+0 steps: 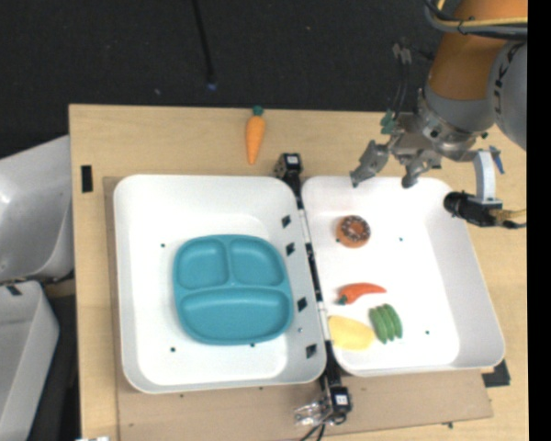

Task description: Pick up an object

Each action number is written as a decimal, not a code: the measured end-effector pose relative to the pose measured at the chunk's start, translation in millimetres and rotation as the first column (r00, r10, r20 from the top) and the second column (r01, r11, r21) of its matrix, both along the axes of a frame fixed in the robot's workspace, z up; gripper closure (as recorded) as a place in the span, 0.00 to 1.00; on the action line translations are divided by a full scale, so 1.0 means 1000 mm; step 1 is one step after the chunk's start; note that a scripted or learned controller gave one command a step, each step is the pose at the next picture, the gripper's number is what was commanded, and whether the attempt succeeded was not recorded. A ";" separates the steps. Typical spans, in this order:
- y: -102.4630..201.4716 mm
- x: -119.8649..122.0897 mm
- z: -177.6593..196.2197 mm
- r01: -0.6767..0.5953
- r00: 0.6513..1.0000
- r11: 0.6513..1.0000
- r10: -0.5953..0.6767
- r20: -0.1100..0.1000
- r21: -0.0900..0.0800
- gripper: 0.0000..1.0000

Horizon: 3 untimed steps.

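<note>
Yellow item point(351, 333), green item point(386, 322) and red pepper point(360, 292) lie nearly touching; gripper point(386, 175), spread wide and empty, risks snagging two.

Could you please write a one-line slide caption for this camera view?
Open tool above right white bin holding brown doughnut, red pepper.

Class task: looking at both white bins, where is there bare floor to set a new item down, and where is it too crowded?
Free: the right bin's floor right of the doughnut, and the left bin's margin around the blue tray. Crowded: the right bin's near-left corner, where chilli, lemon and green vegetable cluster. The pincer hovers over its far edge.
</note>
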<state>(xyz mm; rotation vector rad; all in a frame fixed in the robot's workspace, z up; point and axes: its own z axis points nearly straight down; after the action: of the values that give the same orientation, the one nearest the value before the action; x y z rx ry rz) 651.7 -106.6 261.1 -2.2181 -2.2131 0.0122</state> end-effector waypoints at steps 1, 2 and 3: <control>0.000 0.002 0.008 -0.002 1.000 1.000 0.002 0.013 0.000 0.00; -0.002 0.011 -0.050 -0.002 1.000 1.000 0.002 0.009 -0.002 0.00; -0.003 0.014 -0.092 0.000 1.000 1.000 0.000 0.008 -0.002 0.00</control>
<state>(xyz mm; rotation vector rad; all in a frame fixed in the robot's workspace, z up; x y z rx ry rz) 665.6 -110.0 168.9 -2.2232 -2.2184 0.0050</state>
